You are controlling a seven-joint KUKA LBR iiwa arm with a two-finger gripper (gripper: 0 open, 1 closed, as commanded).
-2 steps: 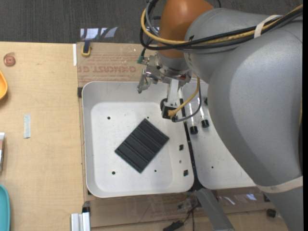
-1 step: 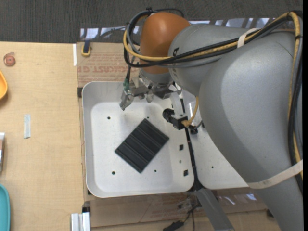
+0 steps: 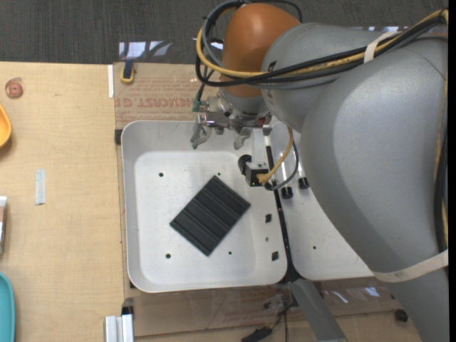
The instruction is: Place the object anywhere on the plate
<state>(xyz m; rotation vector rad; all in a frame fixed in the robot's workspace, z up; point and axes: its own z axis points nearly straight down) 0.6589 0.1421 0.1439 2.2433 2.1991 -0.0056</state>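
Worktop (image 3: 57, 155) at left carries small oddments along its left edge: an orange piece (image 3: 3, 130), a teal one (image 3: 6, 308), a small clear strip (image 3: 40, 187); none can be named surely. Left bin (image 3: 135, 212) holds a black ribbed slab (image 3: 210, 214), lying flat near the bin's middle, long axis running diagonally from the bin's near-left toward its far-right. Whether this slab is the object or the plate cannot be told.

Claw (image 3: 217, 135) hangs at the bin's far edge, right of centre, metal fingers (image 3: 198, 135) parted, nothing between them. Slab lies from the claw toward the near edge, well apart. Likely next move: travel toward the near edge and down, wrist turned to suit the diagonal.

Writing: mirrored, faded print on the cardboard (image 3: 153, 100) beyond the bin, not readable.
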